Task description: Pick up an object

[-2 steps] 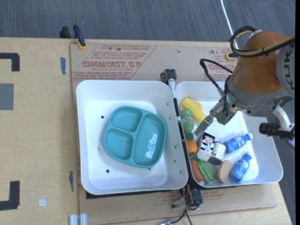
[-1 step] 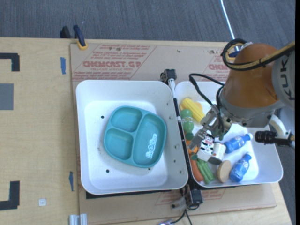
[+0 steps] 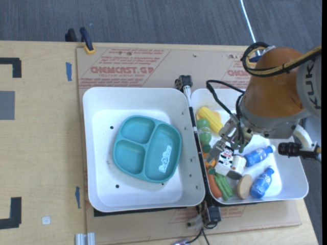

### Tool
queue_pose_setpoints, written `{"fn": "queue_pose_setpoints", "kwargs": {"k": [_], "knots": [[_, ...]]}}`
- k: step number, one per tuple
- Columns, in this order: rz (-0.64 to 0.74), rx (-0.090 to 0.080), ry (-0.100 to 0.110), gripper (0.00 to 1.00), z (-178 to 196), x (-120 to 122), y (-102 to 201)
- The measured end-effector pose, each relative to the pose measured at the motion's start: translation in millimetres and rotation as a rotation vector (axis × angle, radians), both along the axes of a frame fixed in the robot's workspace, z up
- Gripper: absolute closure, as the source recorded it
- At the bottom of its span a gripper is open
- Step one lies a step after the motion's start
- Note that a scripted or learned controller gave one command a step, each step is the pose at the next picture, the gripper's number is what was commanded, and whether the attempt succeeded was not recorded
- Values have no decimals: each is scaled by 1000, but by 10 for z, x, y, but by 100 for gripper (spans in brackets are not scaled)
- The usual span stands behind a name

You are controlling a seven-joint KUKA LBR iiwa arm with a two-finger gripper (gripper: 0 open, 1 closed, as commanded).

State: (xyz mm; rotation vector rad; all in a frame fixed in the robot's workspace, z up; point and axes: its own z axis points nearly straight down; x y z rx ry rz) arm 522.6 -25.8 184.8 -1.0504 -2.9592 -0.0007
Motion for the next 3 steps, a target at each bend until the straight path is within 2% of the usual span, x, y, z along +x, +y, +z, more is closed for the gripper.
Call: {"fn": "queue_pose_setpoints", "kwargs": {"k": [2, 3], "knots": [[0, 0, 0, 0, 0, 0, 0], [558, 0, -2, 0, 3, -34, 4]]}}
